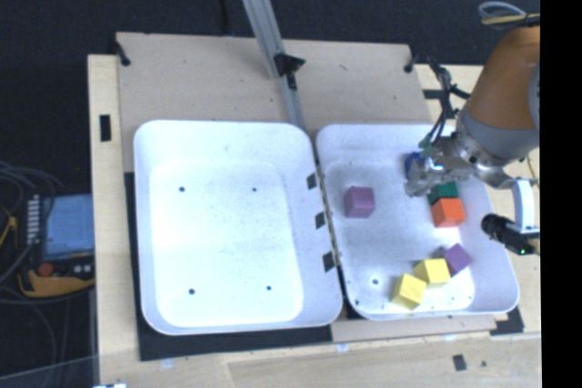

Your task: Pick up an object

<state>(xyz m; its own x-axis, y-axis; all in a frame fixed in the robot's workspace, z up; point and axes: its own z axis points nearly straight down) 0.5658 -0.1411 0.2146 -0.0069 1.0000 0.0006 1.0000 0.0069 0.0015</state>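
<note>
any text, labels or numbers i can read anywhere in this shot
None can be read.
The blue device left of the bench has dark markings on its lower panel, too small and blurred to read.
The blocks in the right bin, such as the orange block and the purple block, have plain faces.

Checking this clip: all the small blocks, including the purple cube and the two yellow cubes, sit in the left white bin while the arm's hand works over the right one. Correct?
Not quite. The camera view shows the purple cube, the two yellow cubes and the other small blocks in the right white bin, not the left white bin. The rest stands: the arm's hand is over the right bin.
</note>
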